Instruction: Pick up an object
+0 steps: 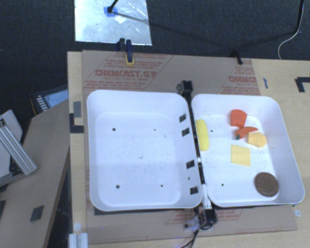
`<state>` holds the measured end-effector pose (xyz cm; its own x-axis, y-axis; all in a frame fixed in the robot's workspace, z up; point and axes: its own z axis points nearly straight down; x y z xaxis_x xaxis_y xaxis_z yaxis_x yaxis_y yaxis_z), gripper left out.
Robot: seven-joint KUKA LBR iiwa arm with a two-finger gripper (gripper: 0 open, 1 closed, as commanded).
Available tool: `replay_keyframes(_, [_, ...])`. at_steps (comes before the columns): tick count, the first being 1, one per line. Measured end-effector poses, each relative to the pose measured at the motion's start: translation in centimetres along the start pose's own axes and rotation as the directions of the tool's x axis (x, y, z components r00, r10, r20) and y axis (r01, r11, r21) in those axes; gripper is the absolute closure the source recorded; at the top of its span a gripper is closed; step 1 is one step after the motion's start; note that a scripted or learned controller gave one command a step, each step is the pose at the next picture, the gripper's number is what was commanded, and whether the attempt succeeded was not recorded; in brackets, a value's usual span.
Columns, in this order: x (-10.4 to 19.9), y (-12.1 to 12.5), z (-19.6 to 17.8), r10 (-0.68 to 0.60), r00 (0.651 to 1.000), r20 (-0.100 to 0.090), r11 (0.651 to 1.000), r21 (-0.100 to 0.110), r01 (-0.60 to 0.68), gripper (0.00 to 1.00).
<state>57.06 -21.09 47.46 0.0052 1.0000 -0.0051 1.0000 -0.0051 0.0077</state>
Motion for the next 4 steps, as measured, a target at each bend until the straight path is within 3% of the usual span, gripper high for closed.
replay_keyframes(1, [0.5, 0.5, -6.5, -0.01, 1.0, -0.001, 1.0, -0.002, 0.01, 0.0])
replay_keyframes(2, [0.4, 0.6, -7.3, -0.014, 1.0, -0.001, 1.0, -0.001, 0.014, 1.0])
replay_keyframes(3, [0.6, 8.9, -6.0, -0.012, 1.0, -0.002, 1.0, 0.001, 0.012, 1.0])
replay_keyframes(4, [0.5, 9.9, -6.0, -0.011, 1.0, -0.003, 1.0, 0.003, 0.011, 1.0])
